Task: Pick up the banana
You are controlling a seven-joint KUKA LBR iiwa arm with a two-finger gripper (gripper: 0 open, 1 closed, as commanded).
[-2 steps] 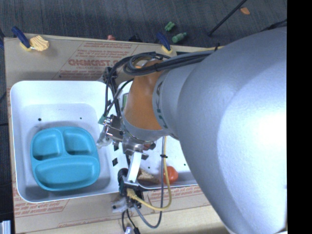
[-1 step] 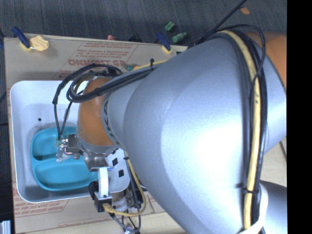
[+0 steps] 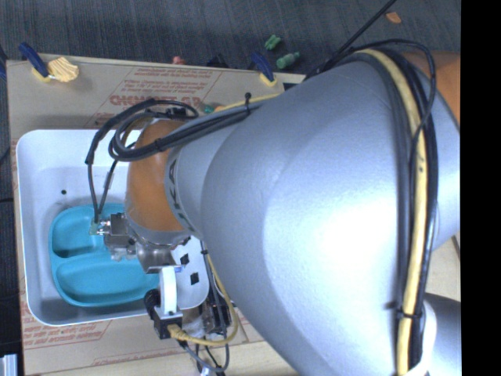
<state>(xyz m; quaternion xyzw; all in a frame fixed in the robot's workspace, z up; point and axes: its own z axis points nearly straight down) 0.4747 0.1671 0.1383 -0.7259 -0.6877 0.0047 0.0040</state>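
Observation:
My grey arm (image 3: 329,210) with its orange band (image 3: 153,186) fills most of the view and reaches down into the left white bin (image 3: 39,155). The gripper (image 3: 125,240) hangs at the wrist, low over a turquoise two-part dish (image 3: 82,280) that lies in the front of that bin. The arm covers the right part of this bin and the whole area to its right.
Black cables (image 3: 117,139) loop from the wrist over the back of the bin. The bin rests on brown cardboard (image 3: 156,81) held by blue and yellow clamps (image 3: 55,69). Small green objects (image 3: 278,49) lie on the dark floor behind.

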